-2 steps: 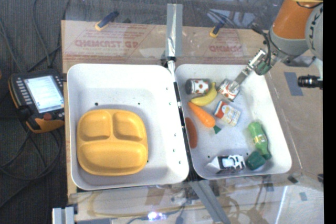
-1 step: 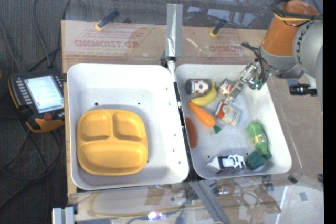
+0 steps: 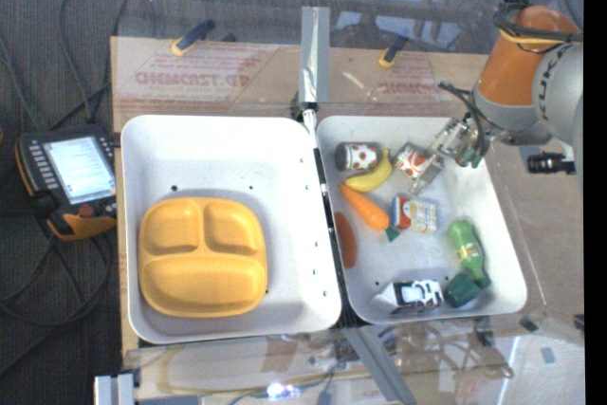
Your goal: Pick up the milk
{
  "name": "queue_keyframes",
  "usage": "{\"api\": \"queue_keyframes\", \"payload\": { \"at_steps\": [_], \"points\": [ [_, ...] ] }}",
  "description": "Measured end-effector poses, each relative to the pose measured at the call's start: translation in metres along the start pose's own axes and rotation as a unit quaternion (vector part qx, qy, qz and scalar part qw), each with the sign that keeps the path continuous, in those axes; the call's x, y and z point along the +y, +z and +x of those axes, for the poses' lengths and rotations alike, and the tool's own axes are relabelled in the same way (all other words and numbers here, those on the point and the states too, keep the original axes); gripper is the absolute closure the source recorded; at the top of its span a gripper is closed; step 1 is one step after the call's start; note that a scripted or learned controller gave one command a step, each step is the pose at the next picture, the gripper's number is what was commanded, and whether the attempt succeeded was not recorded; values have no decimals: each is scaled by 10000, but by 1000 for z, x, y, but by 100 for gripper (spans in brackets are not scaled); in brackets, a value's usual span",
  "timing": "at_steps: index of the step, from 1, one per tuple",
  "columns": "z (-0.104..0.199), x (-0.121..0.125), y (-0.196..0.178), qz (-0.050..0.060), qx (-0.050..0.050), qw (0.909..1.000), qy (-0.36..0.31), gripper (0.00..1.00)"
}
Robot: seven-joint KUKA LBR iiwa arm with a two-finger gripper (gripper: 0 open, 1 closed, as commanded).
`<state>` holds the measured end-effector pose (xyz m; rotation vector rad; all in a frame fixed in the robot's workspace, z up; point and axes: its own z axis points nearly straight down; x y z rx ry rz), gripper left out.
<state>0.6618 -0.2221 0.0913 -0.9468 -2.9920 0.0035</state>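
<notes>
The gripper hovers in the right bin, finger state unclear, near a red-and-white carton; the milk carton awaits approach and descent.

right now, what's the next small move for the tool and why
Probably carry the tool toward the near edge of the right bin, above the black-and-white carton, which I take for the milk. The tool hangs at the far side beside a red-and-white carton.

Bench under two white bins
</notes>
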Motion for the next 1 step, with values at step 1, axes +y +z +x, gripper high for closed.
{"api": "queue_keyframes", "payload": {
  "at_steps": [1],
  "points": [
    [19, 25, -30, -17, -34, 10000, -30, 0]
  ]
}}
